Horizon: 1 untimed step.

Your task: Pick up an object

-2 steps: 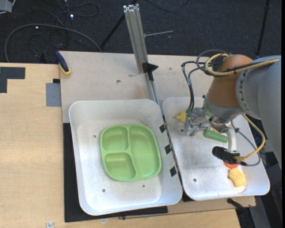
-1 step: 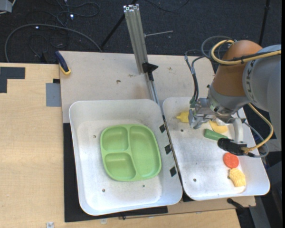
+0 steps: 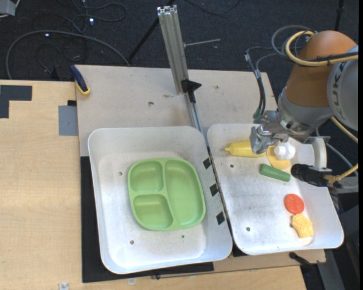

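While the gripper [image 3: 263, 139] is hovering at the right bin [image 3: 254, 222]'s far edge, its finger spread is impossible to judge. Beside it are lying a yellow bottle [image 3: 240, 149], green stick [image 3: 274, 173], orange-red ball [image 3: 294, 203] and yellow corn piece [image 3: 302, 225].

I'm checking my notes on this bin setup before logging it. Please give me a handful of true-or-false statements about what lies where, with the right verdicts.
1. The green divided plate lies in the left bin. True.
2. The green plate holds the toy food. False: the food pieces lie in the right bin.
3. The gripper is over the far end of the right bin, by the yellow bottle. True.
4. The red round piece lies in the left bin. False: it lies in the right bin, beside the yellow corn piece.
5. A green stick-shaped piece lies in the right bin. True.
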Tool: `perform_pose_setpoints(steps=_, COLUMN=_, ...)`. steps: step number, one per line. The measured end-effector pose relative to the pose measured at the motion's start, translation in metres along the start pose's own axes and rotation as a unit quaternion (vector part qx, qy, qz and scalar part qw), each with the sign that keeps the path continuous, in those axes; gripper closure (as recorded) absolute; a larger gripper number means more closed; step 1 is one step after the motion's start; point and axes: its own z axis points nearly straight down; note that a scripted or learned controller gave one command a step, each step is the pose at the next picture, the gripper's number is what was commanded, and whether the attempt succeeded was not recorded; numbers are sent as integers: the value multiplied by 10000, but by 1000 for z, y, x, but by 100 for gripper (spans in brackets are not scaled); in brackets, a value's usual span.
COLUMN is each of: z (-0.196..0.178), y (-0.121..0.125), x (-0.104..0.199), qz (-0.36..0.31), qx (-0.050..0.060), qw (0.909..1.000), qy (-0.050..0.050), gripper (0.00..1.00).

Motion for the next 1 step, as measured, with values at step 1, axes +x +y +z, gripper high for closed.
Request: perform_pose_setpoints(steps=1, z=-44, y=1, x=-7, qz=-1, qx=-1, qw=10000, qy=-2, gripper=100)
